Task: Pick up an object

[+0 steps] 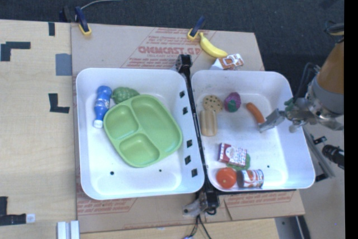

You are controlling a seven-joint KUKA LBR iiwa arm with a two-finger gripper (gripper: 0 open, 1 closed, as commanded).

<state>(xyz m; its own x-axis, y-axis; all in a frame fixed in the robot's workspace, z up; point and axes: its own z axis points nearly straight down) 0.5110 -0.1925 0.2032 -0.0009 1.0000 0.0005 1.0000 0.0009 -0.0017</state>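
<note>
— Gripper sits low over the right bin, at its right side; one grey finger slants left toward the small orange carrot-like piece; whether the fingers are apart or together I cannot tell from this angle; nothing shows between them

— Which object would you go for?

— That orange piece, just left of the gripper, with bare bin floor around it; the purple item lies further left, the cookie beyond it; the tomato and can touch at the near edge, so they look harder

— How to do it well?

— I'd centre over its middle, straddle its narrow width, descend to the floor, close gently; it looks smooth and may roll
</note>
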